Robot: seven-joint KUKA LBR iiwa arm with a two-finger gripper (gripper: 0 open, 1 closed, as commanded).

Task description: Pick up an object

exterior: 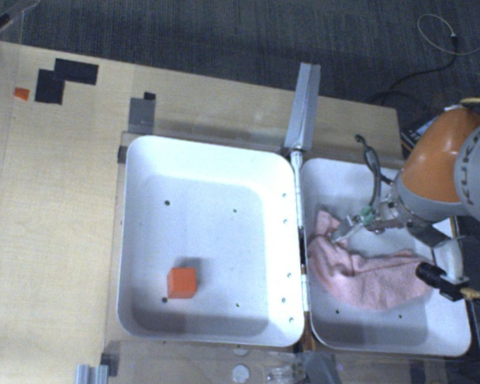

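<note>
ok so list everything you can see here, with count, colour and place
bins: 2, white, side by side on the bench; left bin, right bin
block: 1, orange, lower left part of the left bin
towel: 1, pink, crumpled in the middle of the right bin
small square: 1, orange, far left of the bench top
black patches: 2, black, bench top upper left
cable: 1, dark, on the floor at upper right
arm: 1, grey with orange band, reaching in from the right
claw: 1, dark, at the towel's upper edge
</note>
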